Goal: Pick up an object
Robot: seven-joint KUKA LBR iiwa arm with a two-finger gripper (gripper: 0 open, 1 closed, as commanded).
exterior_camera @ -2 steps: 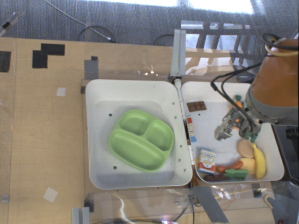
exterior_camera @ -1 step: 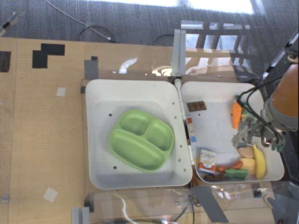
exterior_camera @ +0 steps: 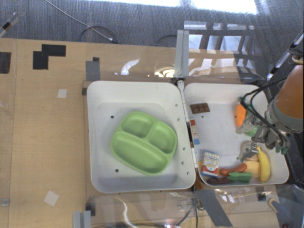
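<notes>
The counter, a pale wooden surface, is carrying two shallow white bins side by side. The left bin is holding a green divided plate, which is lying flat with its two small compartments toward the far side and its one long compartment toward the near side.

Just beyond the ridge dividing the bins, the right bin is holding several small things. A brown chocolate bar is lying near the far left corner of this bin. A small carton is lying near the bin's near edge, and beside it, further right, a red item and a green item are resting against the near wall.

An orange carrot is lying in the middle right part of the right bin, its long axis running roughly from far to near, the narrower end pointing toward the near edge. A yellow banana is lying in the near right corner, its long axis also running far to near, curving slightly.

The claw is hanging over the right bin between the carrot and the banana; the carrot is lying just beyond it on the far side, and the banana's upper end is lying just beside it on the near side. Whether the claw is spread or pressed together cannot be told. The grey arm is reaching in from the right.
</notes>
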